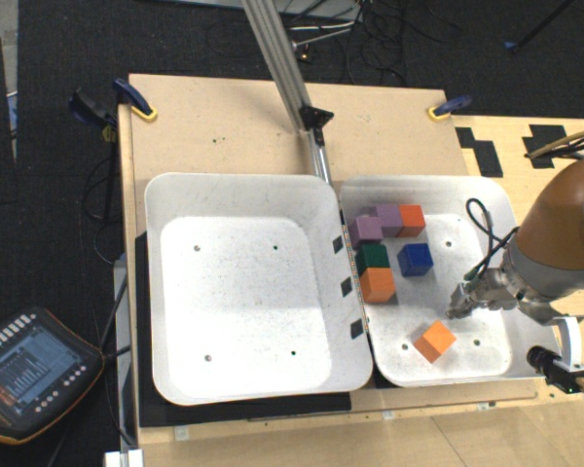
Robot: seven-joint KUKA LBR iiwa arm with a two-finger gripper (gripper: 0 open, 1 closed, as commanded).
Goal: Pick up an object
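Resting on a tan bench [234, 125], two white bins [175, 212] above dark floor [49, 115].

the grey arm with its orange band [563, 232] runs off the right edge. its two-finger gripper [464, 303] is too small and blurred to read the fingers.

Counter [234, 125]: matt pale fibreboard, smooth. Two bins [175, 261]: white plastic, finely speckled, dull sheen. Blocks [434, 341]: matt painted wood by their look. My arm's orange band [565, 227] was glossy; my tool [464, 303] looked like dull grey metal.
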